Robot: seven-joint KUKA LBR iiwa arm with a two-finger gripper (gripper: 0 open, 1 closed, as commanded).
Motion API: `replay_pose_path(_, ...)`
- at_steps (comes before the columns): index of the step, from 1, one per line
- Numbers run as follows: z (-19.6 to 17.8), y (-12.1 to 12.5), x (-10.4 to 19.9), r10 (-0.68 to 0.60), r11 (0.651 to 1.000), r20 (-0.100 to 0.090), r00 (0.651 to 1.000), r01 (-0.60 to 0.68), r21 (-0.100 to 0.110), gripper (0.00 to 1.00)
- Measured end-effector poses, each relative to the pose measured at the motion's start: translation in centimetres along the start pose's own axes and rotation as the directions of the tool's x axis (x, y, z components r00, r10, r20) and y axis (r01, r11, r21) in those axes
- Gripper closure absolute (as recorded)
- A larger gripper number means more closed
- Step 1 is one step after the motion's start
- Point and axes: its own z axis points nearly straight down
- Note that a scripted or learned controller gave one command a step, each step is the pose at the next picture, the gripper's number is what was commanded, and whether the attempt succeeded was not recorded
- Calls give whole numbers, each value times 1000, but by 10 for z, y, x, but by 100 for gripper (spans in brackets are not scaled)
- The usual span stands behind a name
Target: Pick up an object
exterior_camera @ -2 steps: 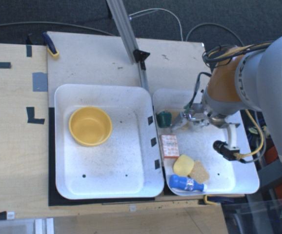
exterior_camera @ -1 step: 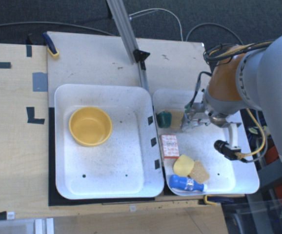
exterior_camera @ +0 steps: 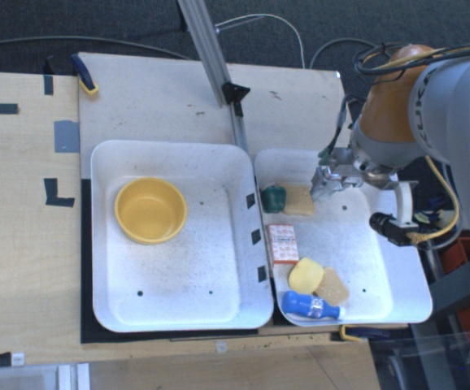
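The pincer (exterior_camera: 326,177) is hovering at the right bin's (exterior_camera: 381,299) upper edge beside a tan sponge (exterior_camera: 300,202); its opening is unclear. Open floor is lying right of it. A yellow bowl (exterior_camera: 150,210) is sitting in the left bin (exterior_camera: 178,315).

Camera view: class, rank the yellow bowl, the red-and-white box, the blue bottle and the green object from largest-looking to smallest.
1. yellow bowl
2. red-and-white box and blue bottle: too alike to rank
3. green object

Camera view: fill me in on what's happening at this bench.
A grey arm with an orange band reaches in over the right bin, its gripper low near a tan sponge-like block and a small green object. Nothing is seen lifted. Nearer the front lie a red-and-white packet, a yellow lump and a blue item. A yellow bowl sits in the left bin.
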Motion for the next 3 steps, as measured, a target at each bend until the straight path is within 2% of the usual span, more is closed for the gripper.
replay_pose_path(2,-114,6,-1,0,1000,1,1000,0,-1,100)
replay_pose_path(3,-105,19,39,-3,1000,-1,1000,3,5,100)
